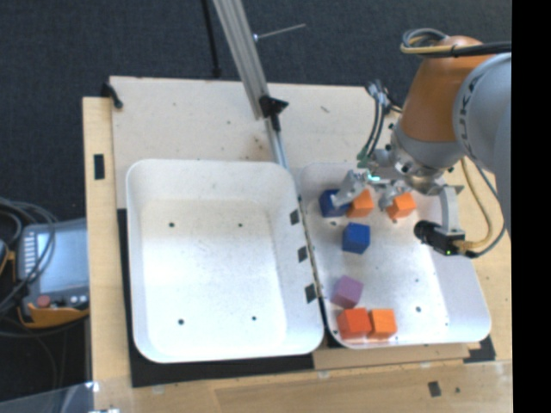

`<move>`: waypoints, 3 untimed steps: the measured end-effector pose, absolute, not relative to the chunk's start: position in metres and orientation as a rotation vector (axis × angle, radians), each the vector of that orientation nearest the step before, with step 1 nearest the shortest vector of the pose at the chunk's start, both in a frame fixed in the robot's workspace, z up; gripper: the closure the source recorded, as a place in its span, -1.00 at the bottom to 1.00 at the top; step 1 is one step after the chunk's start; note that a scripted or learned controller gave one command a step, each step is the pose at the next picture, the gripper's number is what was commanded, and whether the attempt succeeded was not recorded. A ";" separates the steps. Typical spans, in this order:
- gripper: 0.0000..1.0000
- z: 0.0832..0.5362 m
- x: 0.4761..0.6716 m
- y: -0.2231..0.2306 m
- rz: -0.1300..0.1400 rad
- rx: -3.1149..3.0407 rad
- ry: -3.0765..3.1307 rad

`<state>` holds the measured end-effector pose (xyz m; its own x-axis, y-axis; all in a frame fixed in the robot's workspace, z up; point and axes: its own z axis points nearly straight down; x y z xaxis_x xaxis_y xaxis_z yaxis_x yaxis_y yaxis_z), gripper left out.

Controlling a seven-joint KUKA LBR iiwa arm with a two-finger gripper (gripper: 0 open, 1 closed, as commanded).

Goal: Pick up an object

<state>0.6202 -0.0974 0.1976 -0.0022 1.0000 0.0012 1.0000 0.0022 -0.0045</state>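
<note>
4 orange blocks (pixel 362 201), 2 blue blocks (pixel 355 237), 1 purple block (pixel 347 291) (2 white bins (pixel 215 179))

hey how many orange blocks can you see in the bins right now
4, all in the right bin: two side by side at its near edge, and two by the gripper at the far end. The arm may hide more.

Bench (pixel 198 123) is pale wood on dark carpet (pixel 86 24). Slanted aluminium rail (pixel 241 46) crosses its back edge. Left white bin (pixel 215 256) speckled inside. Off bench's left: grey pendant (pixel 52 261) with screen, plus black cables (pixel 13 222).
</note>
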 end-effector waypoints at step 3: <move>-1.00 0.095 0.625 -0.095 0.003 -2.225 -2.220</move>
